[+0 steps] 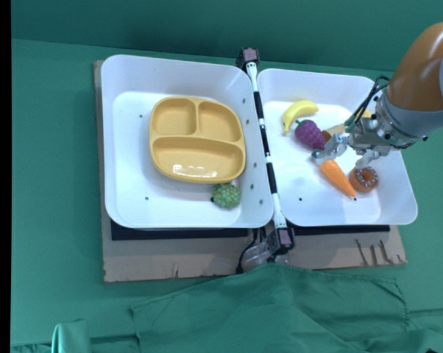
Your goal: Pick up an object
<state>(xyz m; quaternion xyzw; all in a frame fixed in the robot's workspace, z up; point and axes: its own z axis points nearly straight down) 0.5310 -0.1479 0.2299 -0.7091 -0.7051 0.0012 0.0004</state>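
Nothing has been picked up yet, as far as can be judged; every toy is seen lying in a bin, and the whole lift is left to be done.

On the left, a yellow tray (198,138) with three parts is seen in the left bin (126,197). A small green bumpy toy (226,195) is found just beside the tray's near corner, touching it or almost so.

In the right bin (398,212), a banana (298,112) is laid near the far side. Purple grapes (308,134) are placed just beside it, a little nearer. An orange carrot (337,177) is laid at a slant below the grapes. A round orange slice (365,179) is seen just right of the carrot.

The gripper (354,147) is held low over the right bin, above the top end of the carrot and between the grapes and the orange slice. Its two fingers are seen spread apart, and nothing is clamped between them. The carrot is judged to be the toy closest to the claw, with its thick end right under the left finger. A toy must still be closed on and lifted.
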